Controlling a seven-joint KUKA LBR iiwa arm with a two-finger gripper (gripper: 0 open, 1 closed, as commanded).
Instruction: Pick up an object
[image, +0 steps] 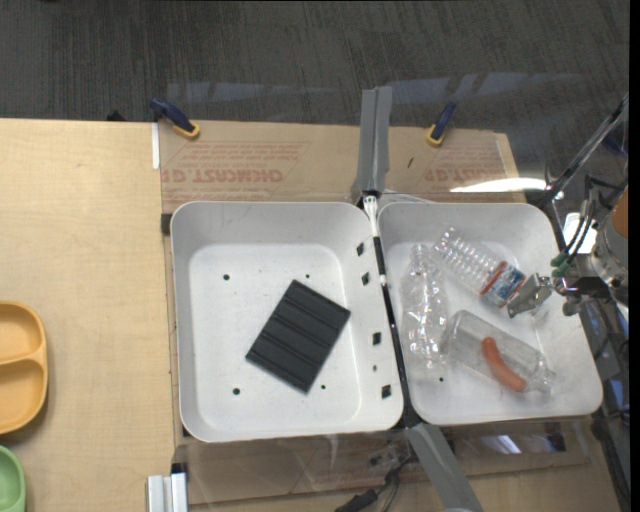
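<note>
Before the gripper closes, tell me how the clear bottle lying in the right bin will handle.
The clear bottle lies on its side, so a push would probably roll it. Its thin transparent wall looks light and likely to dent and slip under a squeeze. The orange-red thing seen inside may shift.

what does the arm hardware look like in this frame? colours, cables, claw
Little of the arm is in frame, at the right edge: grey and metallic parts with a patch of orange at the edge. Thin dark cables run up diagonally above it. The claw is small, dull metallic grey, with a green spot just above it.
</note>
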